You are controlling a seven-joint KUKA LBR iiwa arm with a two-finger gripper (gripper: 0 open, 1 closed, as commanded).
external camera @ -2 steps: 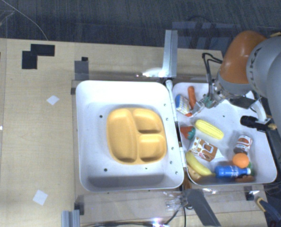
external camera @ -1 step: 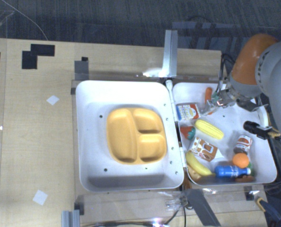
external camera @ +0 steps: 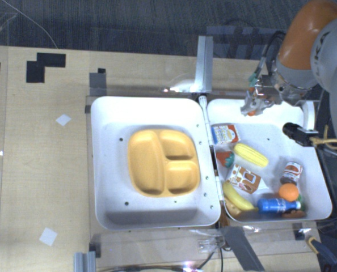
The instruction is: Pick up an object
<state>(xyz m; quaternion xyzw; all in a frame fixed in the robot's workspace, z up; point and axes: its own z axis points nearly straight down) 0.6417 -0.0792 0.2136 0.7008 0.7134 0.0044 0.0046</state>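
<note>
The yellow tray [external camera: 161,162] sits in the left bin [external camera: 109,152]. Toys crowd the right bin's [external camera: 321,203] seven o'clock side: corn [external camera: 251,155], banana [external camera: 237,198], orange [external camera: 289,192]. My claw [external camera: 255,103] hangs near twelve o'clock, empty; I cannot tell its spread. I could snag two neighbours.

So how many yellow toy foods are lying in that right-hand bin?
2. A yellow plastic corn cob lies mid-bin, and a yellow plastic banana lies along the near left corner, beside the blue bottle. More could be hidden beneath the packets.
</note>
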